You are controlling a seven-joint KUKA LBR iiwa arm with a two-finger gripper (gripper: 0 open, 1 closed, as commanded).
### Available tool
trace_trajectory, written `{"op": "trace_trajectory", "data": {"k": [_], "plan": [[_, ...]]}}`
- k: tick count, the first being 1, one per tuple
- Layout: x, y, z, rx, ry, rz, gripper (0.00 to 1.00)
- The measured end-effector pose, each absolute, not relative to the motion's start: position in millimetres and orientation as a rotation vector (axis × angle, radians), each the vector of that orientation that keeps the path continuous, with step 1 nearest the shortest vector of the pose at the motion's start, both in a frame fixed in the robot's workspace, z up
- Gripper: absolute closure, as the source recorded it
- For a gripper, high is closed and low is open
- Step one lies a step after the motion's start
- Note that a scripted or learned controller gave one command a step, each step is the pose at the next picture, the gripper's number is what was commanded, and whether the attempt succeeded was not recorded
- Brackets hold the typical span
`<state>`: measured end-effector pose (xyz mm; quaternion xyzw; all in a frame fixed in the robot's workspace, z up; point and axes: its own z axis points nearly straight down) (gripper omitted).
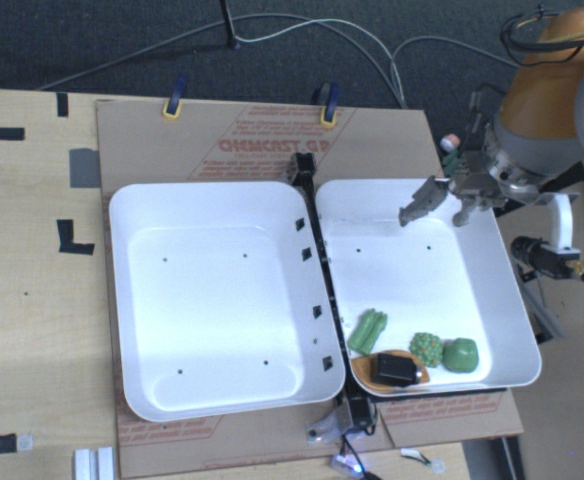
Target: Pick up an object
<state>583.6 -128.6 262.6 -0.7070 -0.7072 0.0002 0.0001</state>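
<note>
My gripper (438,206) hangs over the far right part of the right bin (492,268), open, its two grey fingers spread wide with nothing between them. The objects lie at the bin's near edge, well below the gripper: a ribbed green vegetable (368,330), a bumpy green piece (426,348), a smooth green block (461,355), and a black object (395,370) resting on an orange one (374,364).
The left bin (212,298) sits beside the right one, with a black divider strip (315,268) between them. Both stand on a cardboard sheet (262,138) clipped at the back. Cables run across the dark floor behind the bench.
</note>
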Motion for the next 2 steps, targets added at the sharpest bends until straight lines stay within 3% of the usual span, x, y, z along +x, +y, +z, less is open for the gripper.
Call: {"op": "trace_trajectory", "data": {"k": [1, 2], "plan": [[598.2, -48, 271, -2.213, -2.229, -0.002, 0.0], [536.1, 10, 231, -2.213, -2.223, 0.005, 0.0]]}}
